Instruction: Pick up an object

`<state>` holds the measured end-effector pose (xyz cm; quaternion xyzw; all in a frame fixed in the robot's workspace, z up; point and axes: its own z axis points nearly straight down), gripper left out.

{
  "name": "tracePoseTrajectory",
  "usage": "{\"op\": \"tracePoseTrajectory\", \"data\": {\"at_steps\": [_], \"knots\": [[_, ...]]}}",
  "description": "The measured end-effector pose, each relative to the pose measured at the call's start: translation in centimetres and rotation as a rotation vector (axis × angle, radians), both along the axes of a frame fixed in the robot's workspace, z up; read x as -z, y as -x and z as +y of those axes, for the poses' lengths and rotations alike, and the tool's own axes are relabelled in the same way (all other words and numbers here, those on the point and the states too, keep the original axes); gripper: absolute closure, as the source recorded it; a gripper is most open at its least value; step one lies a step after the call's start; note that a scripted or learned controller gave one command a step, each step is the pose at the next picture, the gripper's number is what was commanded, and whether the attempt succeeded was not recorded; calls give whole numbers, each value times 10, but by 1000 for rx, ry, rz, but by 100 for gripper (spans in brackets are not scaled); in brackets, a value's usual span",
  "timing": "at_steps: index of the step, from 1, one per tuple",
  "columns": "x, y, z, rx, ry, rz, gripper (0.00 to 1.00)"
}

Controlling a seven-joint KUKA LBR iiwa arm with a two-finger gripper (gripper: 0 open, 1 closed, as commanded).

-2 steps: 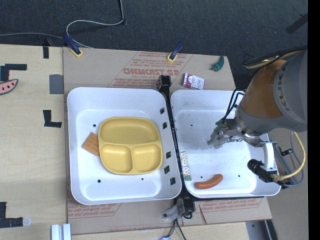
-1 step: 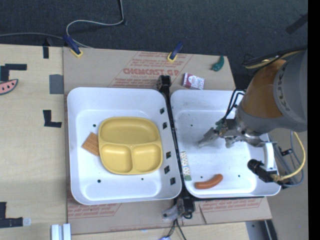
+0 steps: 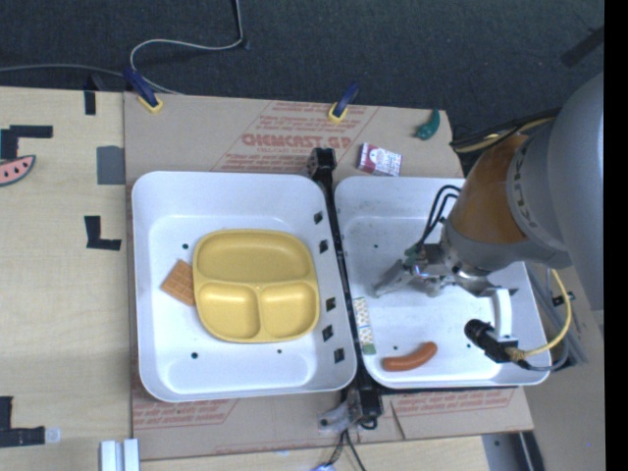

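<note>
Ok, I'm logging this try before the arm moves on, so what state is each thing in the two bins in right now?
Yellow divided plate: right way up in the left bin, compartments bare.
Brown cracker-like piece: flat, partly tucked under the plate's left edge.
Sausage: lying loose near the right bin's front wall, not gripped.
Claw: low in the right bin, apart from the sausage; fingers too blurred to judge.

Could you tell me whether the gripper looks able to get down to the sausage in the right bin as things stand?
Probably yes: the sausage lies alone on the right bin floor, with nothing over it, below the gripper in the view.
</note>
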<state>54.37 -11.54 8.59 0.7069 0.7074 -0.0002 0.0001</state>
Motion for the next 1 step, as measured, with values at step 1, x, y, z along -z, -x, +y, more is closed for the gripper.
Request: {"op": "tracePoseTrajectory", "data": {"at_steps": [1], "knots": [[-10,-1,-1,0,4,-4,100]]}}
